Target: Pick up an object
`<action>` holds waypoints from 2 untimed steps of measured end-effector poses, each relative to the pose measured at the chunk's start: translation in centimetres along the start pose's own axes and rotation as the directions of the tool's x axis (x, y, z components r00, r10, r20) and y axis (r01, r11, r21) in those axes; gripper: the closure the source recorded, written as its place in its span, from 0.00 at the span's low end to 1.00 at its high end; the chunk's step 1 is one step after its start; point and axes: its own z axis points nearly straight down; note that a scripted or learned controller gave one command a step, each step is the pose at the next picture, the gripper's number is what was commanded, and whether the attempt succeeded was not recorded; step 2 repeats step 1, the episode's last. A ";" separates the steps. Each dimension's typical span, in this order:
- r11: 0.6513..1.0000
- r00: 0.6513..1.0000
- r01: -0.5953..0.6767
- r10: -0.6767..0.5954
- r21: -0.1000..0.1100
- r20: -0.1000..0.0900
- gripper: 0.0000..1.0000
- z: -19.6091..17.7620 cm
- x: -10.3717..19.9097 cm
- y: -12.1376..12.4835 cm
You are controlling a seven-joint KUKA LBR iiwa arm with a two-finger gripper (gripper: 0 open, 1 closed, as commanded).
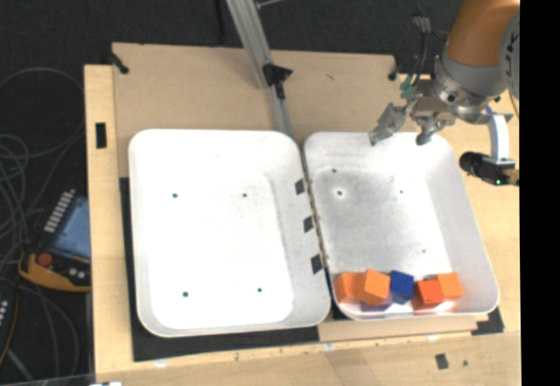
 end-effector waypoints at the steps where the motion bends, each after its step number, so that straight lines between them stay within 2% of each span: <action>1: 1.000 1.000 -0.002 0.002 0.000 -0.001 0.00 0.1 2.6 -1.7; 2: 1.000 1.000 -0.002 0.002 0.000 -0.001 0.00 0.1 2.6 -1.7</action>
